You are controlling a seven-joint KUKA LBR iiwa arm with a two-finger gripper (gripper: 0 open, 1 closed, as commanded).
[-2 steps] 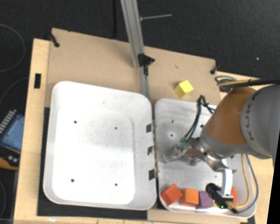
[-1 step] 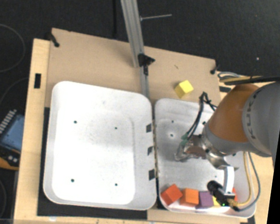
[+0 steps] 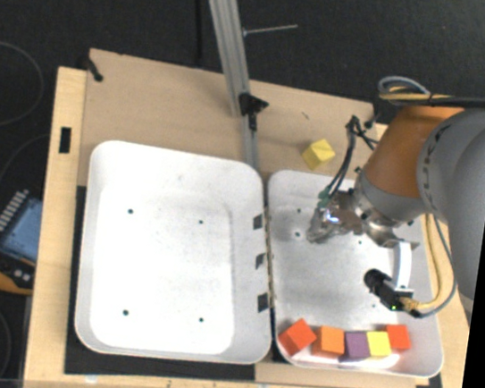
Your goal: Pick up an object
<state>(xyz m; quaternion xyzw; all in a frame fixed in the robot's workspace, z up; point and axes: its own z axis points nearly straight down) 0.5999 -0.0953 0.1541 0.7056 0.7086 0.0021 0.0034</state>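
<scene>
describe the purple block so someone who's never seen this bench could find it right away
Look in the right-hand white bin, along its near edge, where five blocks sit in a row. The purple block is the middle one, between an orange block and a yellow block; it's the only purple one.

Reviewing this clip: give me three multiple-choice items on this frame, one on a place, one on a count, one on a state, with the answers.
1. Where does the yellow cube lie?
A. in the left bin
B. on the bench behind the right bin
C. in the row of blocks

2. How many blocks make up the row along the right bin's near edge?
A. three
B. five
C. seven

3. What is between the gripper and the blocks?
A. bare bin floor
B. a lid
C. a cloth

Answers: 1 B, it sits on bare wood outside the bin; 2 B, two orange, purple, yellow, red-orange; 3 A, the gripper is at the bin's far end, apart from the row.
</scene>
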